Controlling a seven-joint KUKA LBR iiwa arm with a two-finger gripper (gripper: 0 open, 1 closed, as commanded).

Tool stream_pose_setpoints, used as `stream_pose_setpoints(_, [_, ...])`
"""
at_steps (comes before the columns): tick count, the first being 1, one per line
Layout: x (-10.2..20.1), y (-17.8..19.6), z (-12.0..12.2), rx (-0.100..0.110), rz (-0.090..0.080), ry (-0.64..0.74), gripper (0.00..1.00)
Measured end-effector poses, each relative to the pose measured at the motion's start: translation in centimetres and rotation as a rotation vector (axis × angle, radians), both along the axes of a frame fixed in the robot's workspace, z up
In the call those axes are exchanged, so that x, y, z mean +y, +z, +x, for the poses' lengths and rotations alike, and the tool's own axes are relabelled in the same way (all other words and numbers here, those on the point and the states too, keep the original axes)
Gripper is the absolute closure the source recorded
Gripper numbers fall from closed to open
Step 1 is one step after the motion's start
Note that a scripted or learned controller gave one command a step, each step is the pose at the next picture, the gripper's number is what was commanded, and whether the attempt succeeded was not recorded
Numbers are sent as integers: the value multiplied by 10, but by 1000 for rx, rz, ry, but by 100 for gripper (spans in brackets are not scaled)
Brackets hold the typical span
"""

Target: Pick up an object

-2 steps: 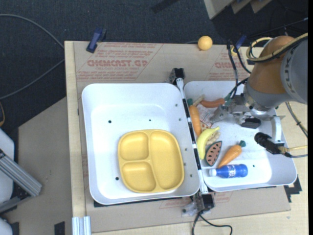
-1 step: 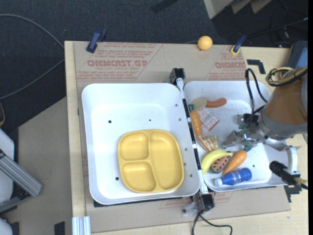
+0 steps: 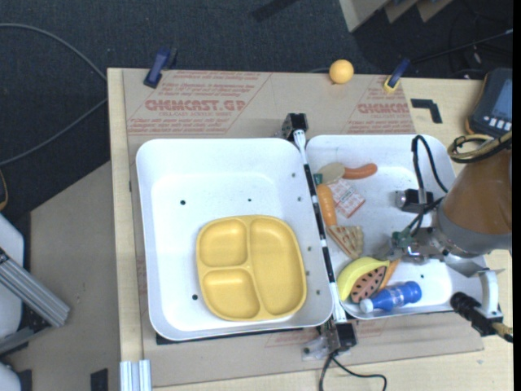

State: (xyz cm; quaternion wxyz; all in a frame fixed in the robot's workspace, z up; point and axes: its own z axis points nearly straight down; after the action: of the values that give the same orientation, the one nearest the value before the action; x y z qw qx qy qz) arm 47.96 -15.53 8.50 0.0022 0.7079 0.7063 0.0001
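The right bin (image 3: pixel 423 157) holds several small items: a red sausage (image 3: pixel 361 170), an orange carrot (image 3: pixel 326 204), a white and red packet (image 3: pixel 348 197), a tan waffle-like piece (image 3: pixel 346 239), a yellow banana (image 3: pixel 356 272), a watermelon slice (image 3: pixel 371 282) and a blue bottle (image 3: pixel 394 296) lying on its side. My gripper (image 3: pixel 404 245) hangs at the end of the arm (image 3: pixel 476 210) over the right half of this bin, just right of the waffle piece and above the bottle. Nothing shows between its fingers from this angle.
The left bin (image 3: pixel 163 177) carries a yellow divided plate (image 3: pixel 251 265). An orange ball (image 3: pixel 341 71) lies on the bench behind the bins, with blue clamps (image 3: pixel 159 68) at the back edge. A black cable (image 3: pixel 423 165) loops over the right bin's rim.
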Motion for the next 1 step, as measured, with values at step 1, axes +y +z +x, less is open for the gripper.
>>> stream_pose_setpoints(1, [-5, 0, 45, 2, 2, 3, 0])
